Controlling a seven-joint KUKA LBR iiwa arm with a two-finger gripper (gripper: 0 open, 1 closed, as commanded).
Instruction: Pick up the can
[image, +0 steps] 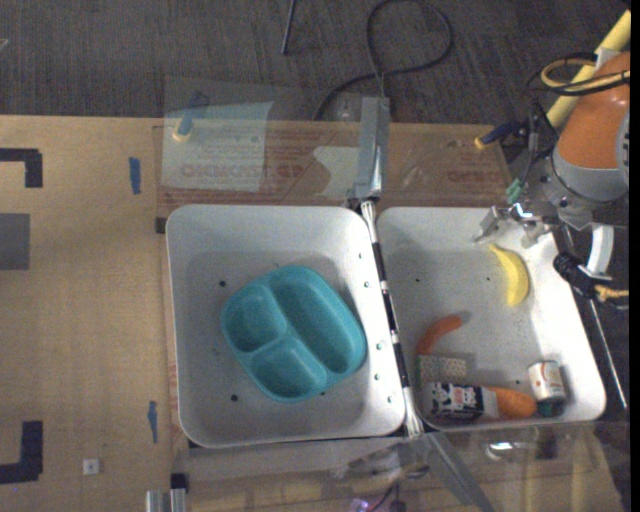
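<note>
Near front rim of right bin (590, 400): can (546, 380) on its side. Pincer (509, 222) above far edge by banana (514, 274), fingers spread, gripping nothing.

A single camera sits high above the bench (80, 300), looking down at a slant. It takes in both white bins (190, 330) whole, with floor (150, 40) along the top.
</note>
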